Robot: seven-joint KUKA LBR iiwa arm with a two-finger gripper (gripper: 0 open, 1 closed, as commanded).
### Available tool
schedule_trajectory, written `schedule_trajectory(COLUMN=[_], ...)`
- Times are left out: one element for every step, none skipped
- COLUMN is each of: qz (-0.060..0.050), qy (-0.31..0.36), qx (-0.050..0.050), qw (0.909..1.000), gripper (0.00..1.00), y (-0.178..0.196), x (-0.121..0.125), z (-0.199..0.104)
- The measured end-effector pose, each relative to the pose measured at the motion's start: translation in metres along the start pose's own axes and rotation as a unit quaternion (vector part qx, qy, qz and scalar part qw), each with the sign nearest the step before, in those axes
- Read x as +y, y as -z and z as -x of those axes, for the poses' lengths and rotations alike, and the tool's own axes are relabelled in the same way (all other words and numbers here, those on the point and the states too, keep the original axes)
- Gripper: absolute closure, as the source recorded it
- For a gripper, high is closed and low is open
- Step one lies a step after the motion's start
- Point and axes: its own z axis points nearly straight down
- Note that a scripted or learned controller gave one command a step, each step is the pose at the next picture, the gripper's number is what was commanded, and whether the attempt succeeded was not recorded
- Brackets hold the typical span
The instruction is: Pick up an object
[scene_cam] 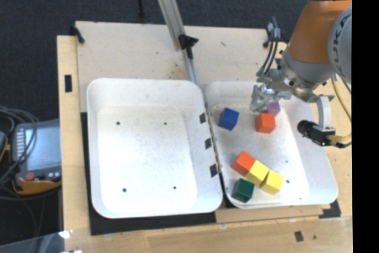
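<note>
The right bin (308, 178) holds several blocks. A blue cube (228, 119) lies near its left wall and an orange cube (266, 122) sits just right of it. A purple block (273, 108) peeks out behind the orange cube, partly hidden by the gripper. At the front, an orange-and-yellow bar (256, 172) lies on a slant beside a green cube (242, 189). My gripper (261, 99) hangs over the back of the right bin, just above the orange cube and against the purple block.
The left bin (148, 145) is on the bench beside the right one. A slanted metal rail (169, 6) rises from the back between the bins. A black cable fitting (314, 130) hangs at the arm's right side.
</note>
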Motion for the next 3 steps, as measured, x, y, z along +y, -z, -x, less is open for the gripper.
schedule_trajectory(qz=[-0.002,-0.003,-0.003], qy=[0.002,0.002,0.002], qx=[0.001,0.001,0.001], qw=[1.0,1.0,1.0], gripper=[1.0,1.0,1.0], y=[0.004,-0.006,-0.015], x=[-0.002,-0.005,-0.016], z=[-0.06,-0.109,-0.163])
